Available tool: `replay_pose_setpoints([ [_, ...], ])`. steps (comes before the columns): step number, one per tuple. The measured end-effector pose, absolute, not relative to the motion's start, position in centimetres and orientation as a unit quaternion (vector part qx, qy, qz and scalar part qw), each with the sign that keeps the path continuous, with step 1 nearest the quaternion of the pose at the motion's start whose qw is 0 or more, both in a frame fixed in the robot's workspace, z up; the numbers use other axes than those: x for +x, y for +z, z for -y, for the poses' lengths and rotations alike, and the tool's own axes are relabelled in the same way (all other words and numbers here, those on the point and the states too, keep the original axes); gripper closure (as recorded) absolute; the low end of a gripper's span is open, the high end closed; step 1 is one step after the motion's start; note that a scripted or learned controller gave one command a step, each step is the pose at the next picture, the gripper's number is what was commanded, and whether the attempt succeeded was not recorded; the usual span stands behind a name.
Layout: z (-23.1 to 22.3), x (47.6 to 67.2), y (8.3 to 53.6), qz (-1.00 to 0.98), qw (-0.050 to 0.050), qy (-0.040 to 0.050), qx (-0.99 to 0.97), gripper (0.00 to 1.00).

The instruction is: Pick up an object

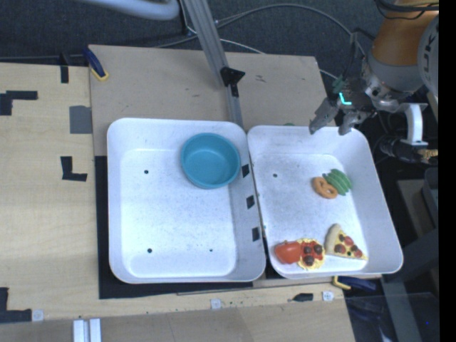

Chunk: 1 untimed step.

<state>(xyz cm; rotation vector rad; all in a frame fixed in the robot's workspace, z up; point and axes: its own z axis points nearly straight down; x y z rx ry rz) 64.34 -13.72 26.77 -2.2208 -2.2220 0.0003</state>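
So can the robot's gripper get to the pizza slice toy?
Probably yes. The gripper, open, hovers over the right bin's far edge; the pizza slice lies uncovered near the front, nothing between.

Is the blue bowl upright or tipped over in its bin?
Upright. The blue bowl sits in the left bin near its far rim, its round opening facing up and its inside visible, with nothing in it.

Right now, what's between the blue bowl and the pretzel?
In the camera view, between the blue bowl and the pretzel lie the bins' touching rims, then bare speckled floor.
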Motion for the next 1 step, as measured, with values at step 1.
replay_pose_setpoints([
  [1,13.72,64.34,26.76,0.707,0.0,0.0001,-0.707,0.0],
])
